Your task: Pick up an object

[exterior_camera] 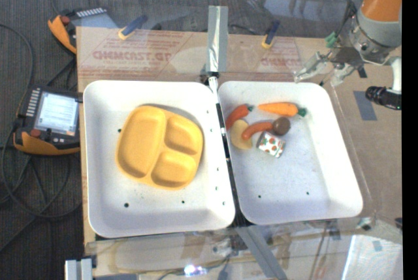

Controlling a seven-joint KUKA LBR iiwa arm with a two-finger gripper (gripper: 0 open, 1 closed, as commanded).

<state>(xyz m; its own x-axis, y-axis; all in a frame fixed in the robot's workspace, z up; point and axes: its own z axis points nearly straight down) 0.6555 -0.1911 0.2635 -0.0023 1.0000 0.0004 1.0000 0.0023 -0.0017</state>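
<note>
The right bin (pixel 307 187) holds a cluster of small items near its far left corner: an orange carrot (pixel 277 108), a smaller red-orange carrot (pixel 236 115), a red sausage-like piece (pixel 257 130), a brown ball (pixel 281 125), a pale yellow round piece (pixel 239 139) and a white patterned cube (pixel 271 144). My gripper (pixel 319 75) hangs over the far rim of the right bin, up and to the right of the carrot. Its fingers (pixel 304 73) are spread open and hold nothing.
A yellow compartment tray (pixel 160 145) lies in the left bin (pixel 104 200). A metal post (pixel 215 44) stands behind the gap between the bins. A handheld pendant (pixel 51 117) and cables lie on the floor at left. The right bin's near half is bare.
</note>
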